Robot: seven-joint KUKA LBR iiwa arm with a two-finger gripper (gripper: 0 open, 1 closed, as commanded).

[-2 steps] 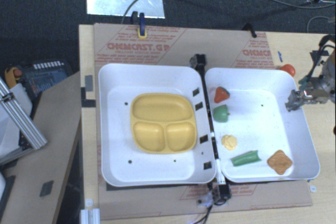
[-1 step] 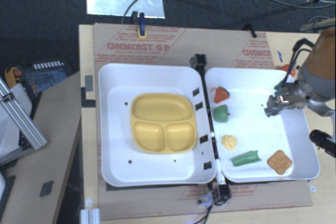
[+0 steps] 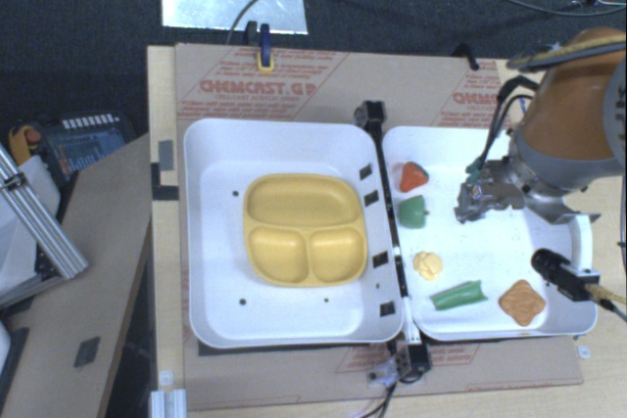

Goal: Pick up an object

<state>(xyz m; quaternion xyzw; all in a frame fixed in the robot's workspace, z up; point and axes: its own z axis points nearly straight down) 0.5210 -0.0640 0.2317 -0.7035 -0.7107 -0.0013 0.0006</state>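
Observation:
In the right bin (image 3: 446,144) lie a red-orange piece (image 3: 412,176), a green piece (image 3: 412,210) just below it, a small pale yellow piece (image 3: 427,263), a long green pod (image 3: 458,295) and a brown waffle-like cookie (image 3: 521,301). My gripper (image 3: 475,202) hangs over the middle of this bin, right of the red and green pieces and apart from them. Nothing shows between its fingers.
The left bin (image 3: 211,210) holds a yellow three-compartment tray (image 3: 301,228). A black divider with clips (image 3: 384,210) runs between the bins. The arm's orange band and grey wrist (image 3: 573,127) fill the space over the right bin's far right side.

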